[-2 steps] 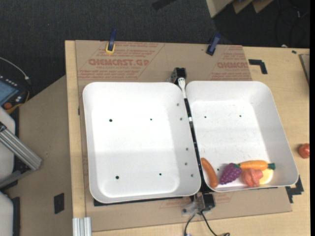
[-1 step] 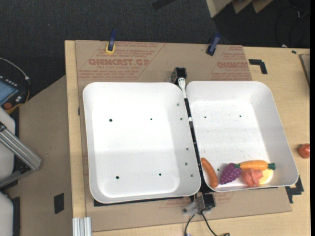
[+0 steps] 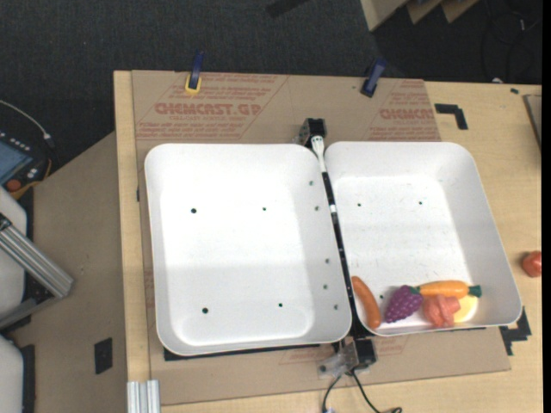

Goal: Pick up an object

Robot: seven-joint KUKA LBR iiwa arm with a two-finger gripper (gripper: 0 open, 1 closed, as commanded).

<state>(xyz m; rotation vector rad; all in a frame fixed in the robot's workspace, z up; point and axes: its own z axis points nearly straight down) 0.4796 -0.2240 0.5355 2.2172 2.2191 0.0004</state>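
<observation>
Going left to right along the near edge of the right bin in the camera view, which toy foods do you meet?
Sausage → purple grapes → red piece, with the carrot lying above it → yellow piece.

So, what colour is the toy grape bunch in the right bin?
Purple, seen in the camera view: toy grape bunch.

both bins (image 3: 232,248) smooth white plastic, faint sheen. bench top (image 3: 258,101) matt brown cardboard, printed. toy carrot (image 3: 449,288), grapes (image 3: 401,303), sausage (image 3: 366,302): glossy plastic.
</observation>
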